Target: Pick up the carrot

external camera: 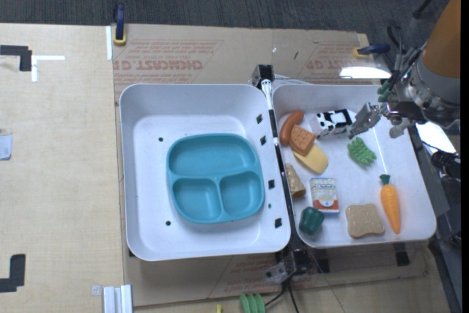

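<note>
A toy carrot (pixel 390 207) lies near the right wall of the right-hand bin (pixel 425 231), its green top pointing toward the far side and its orange tip toward the near rim, just beside a slice of toast (pixel 364 221). The robot's gripper (pixel 372 119) hangs over the far part of the same bin, above and a little beyond a green leafy piece (pixel 360 151) — well apart from the carrot. Whether its fingers are spread or pressed together cannot be told at this angle.

Around the bin sit a sausage (pixel 289 124), a waffle (pixel 301 138), a wedge of cheese (pixel 315 159), a black-and-white carton (pixel 333 122), a small printed box (pixel 324 195) and a green pepper (pixel 311 220). The left bin (pixel 139 216) holds a blue divided plate (pixel 216 177).

The carrot looks like smooth, rigid plastic — light, likely hollow, and apt to roll or squirt from a pinch on its tapering end. The thick orange shoulder just below the leaves appears the surest place to close on, across its width.
</note>
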Robot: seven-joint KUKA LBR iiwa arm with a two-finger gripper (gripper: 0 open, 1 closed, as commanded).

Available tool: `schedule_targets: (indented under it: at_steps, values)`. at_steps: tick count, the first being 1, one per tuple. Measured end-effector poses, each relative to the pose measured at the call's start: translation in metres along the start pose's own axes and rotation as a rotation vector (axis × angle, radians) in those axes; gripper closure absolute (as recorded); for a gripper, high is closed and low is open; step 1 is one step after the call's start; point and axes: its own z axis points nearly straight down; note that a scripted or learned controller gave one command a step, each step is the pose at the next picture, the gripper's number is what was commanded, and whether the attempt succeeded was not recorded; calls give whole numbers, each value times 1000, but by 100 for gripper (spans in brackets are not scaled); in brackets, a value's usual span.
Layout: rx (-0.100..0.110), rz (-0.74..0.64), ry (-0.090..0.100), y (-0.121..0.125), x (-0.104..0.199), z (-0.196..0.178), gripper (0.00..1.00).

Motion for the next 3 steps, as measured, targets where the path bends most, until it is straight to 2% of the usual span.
schedule_targets:
  at_steps: [1,2,3]
  values:
    - [-2,-377,1,-50,-51,104,0]
    - [-8,-456,5,-37,-84,177,0]
    - [-10,-448,1,-36,-86,167,100]
